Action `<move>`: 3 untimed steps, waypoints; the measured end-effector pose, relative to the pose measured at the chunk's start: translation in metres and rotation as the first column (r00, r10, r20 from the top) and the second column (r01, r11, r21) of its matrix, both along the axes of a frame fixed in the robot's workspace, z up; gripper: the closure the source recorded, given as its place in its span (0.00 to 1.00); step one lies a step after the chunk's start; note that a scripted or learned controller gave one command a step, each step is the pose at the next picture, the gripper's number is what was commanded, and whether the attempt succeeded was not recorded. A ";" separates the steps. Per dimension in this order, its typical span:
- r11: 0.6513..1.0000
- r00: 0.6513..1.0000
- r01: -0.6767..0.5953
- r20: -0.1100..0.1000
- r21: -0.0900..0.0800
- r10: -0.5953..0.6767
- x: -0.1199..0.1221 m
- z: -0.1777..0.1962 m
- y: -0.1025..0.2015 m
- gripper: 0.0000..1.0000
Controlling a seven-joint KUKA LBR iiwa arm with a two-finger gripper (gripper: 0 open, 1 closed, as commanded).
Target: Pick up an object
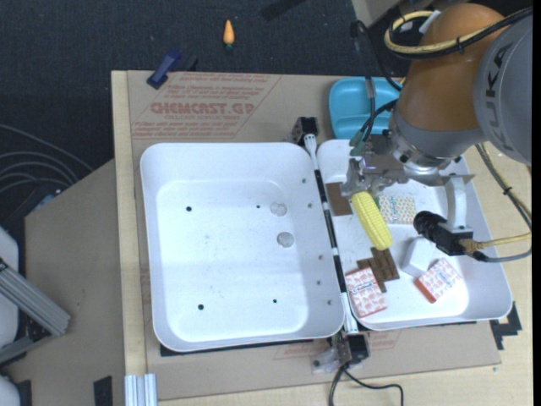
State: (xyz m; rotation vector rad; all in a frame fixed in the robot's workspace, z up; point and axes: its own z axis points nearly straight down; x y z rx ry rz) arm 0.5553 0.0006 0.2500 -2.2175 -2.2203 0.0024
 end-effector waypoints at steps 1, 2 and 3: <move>1.000 1.000 0.002 0.000 0.000 -0.002 -0.075 -0.003 0.018 1.00; 1.000 1.000 0.003 0.003 -0.002 -0.003 -0.076 -0.001 -0.040 1.00; 1.000 1.000 0.000 0.002 -0.001 0.000 -0.076 -0.002 0.039 1.00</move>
